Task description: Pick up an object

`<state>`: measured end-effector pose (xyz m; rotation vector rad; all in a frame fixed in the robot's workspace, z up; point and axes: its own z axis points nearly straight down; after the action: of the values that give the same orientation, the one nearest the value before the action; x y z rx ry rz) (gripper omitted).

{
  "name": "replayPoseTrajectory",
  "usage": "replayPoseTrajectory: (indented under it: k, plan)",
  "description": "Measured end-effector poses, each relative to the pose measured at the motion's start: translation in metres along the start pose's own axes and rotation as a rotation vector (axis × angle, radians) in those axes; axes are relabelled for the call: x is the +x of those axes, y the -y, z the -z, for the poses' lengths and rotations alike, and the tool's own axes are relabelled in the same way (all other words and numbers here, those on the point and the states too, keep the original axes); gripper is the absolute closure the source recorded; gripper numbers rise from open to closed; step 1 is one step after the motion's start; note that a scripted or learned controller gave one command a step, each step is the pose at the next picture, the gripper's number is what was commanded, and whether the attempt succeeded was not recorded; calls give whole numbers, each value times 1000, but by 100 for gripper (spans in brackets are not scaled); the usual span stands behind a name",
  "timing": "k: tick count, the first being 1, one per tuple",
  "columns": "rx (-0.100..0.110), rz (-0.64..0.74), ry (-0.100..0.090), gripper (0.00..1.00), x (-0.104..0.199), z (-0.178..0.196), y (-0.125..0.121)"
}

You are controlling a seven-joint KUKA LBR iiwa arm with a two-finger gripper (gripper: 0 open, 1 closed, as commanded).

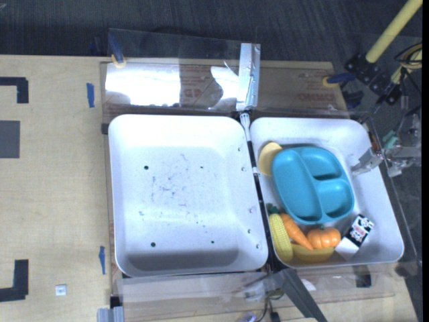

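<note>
At the right bin's (387,245) rim the gripper (384,154) hangs, open or closed I cannot tell; the blue plate (314,183) lies unlifted

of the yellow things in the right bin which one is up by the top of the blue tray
The pale yellow round piece, tucked against the upper left corner of the blue tray. The corn cob lies below the tray, beside the carrot.
</note>
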<state>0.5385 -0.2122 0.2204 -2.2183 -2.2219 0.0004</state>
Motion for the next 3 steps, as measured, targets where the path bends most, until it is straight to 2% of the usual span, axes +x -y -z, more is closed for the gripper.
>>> replayPoseTrajectory:
  k: [1,2,3]
  plan:
    - [-3,2,1,100,0,11,-1]
    - [2,96,1,100,-4,-60,-91]
    - [-3,101,3,100,-9,-78,-129]
